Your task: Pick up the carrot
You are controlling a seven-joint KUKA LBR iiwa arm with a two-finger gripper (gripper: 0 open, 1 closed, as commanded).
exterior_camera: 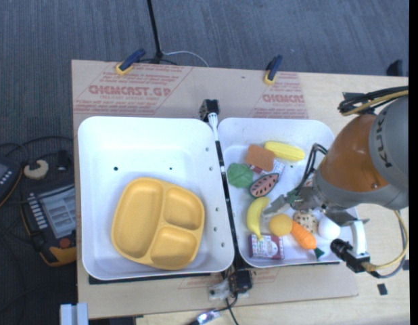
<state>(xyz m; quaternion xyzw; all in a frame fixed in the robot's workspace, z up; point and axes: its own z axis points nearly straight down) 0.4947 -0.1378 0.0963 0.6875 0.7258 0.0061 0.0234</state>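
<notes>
Carrot (304, 235): orange, lying tilted in the right bin (230, 249) near its front wall, not lifted. Just left of the carrot, a yellow round fruit (281, 225); beyond it a banana (255, 212). Tool (305, 200): just behind the carrot, above the clutter; grip state cannot be told. Pickup judged still outstanding.

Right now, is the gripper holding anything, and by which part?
Cannot be told: the gripper sits low over the right bin, just above the carrot, its hold hidden.
</notes>
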